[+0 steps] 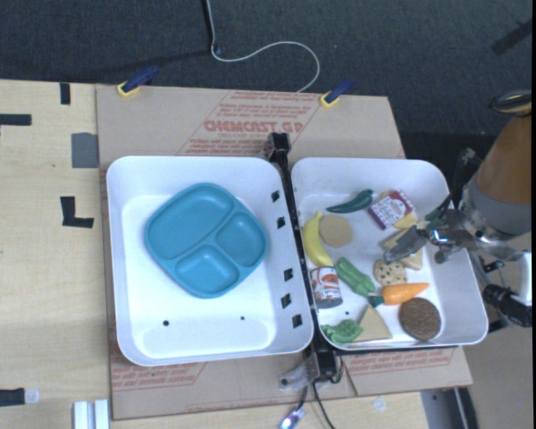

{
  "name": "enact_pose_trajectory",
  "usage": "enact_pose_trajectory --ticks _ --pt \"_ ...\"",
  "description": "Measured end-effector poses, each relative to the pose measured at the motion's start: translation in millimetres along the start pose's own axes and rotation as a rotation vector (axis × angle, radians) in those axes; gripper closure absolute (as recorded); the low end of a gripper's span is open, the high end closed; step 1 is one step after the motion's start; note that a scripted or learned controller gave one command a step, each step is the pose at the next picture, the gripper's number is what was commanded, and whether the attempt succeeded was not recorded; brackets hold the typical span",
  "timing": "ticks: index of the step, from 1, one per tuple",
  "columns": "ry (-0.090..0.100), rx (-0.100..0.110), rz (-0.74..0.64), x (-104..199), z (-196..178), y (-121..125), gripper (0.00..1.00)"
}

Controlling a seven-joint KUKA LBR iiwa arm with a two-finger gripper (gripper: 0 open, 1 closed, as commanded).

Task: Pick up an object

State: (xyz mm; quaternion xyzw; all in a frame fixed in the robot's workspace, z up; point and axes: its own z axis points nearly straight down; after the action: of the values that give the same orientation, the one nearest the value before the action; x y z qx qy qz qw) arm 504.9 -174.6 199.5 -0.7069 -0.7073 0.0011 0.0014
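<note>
While low over the right bin (447, 181), fingers (409, 239) near cracker (407, 259), grip unclear.

The bench (36, 266) is pale wood, marked with black tape pieces (71, 211) on its left part. A cardboard sheet (250, 119) with red print lies flat on it, held at its far edge by two blue-and-yellow clamps (138, 80). Two white bins sit side by side on the cardboard, touching along their inner walls: the left bin (125, 266) and the right bin (429, 172). A thin white cable (268, 54) loops over the dark floor (384, 25) beyond the bench's far edge.
</note>
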Motion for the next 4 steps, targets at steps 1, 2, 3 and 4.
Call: enact_pose_trajectory --ticks 1,2,3,4 --pt "-0.006 -0.018 -0.002 5 -331 -22 0.00" --pt "-0.003 0.000 -0.001 5 -330 -20 1.00" --pt "0.001 0.003 -0.010 110 -291 -21 1.00" --pt "0.000 0.008 -0.008 184 -218 -22 1.00"
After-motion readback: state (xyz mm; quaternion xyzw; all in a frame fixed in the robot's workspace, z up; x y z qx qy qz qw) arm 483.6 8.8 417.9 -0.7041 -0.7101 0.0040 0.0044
